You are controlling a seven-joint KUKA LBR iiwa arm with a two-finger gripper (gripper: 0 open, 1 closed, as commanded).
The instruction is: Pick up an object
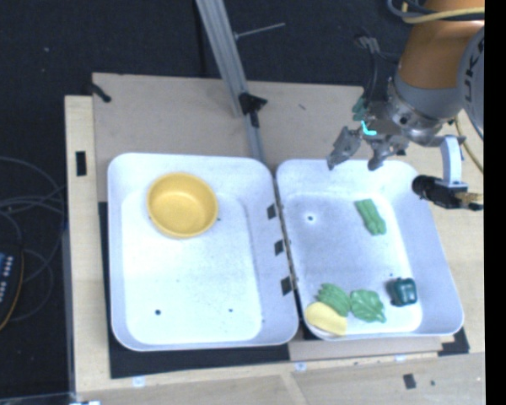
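Left bin: the shallow white left bin (126,310) holds a round yellow plastic bowl (182,205) in its far left part.
Right bin: the shallow white right bin (430,251) lies just beside it.
Centre right: a ridged green strip (370,216).
Near edge, left to right: oval yellow piece (325,318), leafy green piece (334,296), second leafy green piece (367,305), small dark-green block (402,291).
Gripper: the grey two-finger gripper (356,159) hangs over that bin's far edge.

You see two white bins: the left bin (126,251) holds a yellow bowl (182,204), and its floor is peppered with faint dark specks. In the right bin (430,251) you find a light green ridged piece (370,216), two leafy green pieces (333,297) (367,305), a pale yellow object (325,318) and a dark teal block (401,291). Your arm (443,40) is orange above a grey wrist. The bench (169,116) is pale tan.
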